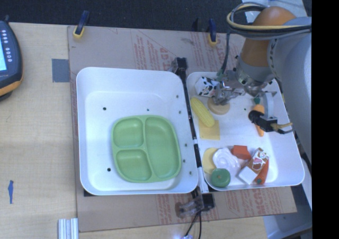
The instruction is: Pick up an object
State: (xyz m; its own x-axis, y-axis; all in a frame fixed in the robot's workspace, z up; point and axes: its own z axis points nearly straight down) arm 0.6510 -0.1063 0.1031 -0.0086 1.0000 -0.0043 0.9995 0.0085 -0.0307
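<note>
- The tan round piece [219,107] looks round from above, so it has no long side and points no way that I can see.
- It lies flat in the right bin [239,129], in the far half, a bit left of the middle.
- The gripper [225,94] hangs right over it, at its far edge, and hides part of it.
- The piece looks like it touches the gripper's tip, but I cannot tell for sure.
- I cannot tell if the gripper is open or closed, and I see nothing held in it.
- The piece is pale tan, like a small cookie or a wood disc, with a smooth top.
- A yellow corn cob [203,112] lies just to its left, with its long side running from far left to near right.
- A yellow square slice [210,131] sits under the near end of the corn.
- A black and white cow toy [206,87] stands just left of the gripper, at the far side.
- The left bin [106,89] holds 1 green plate [145,148] with 3 parts.
</note>
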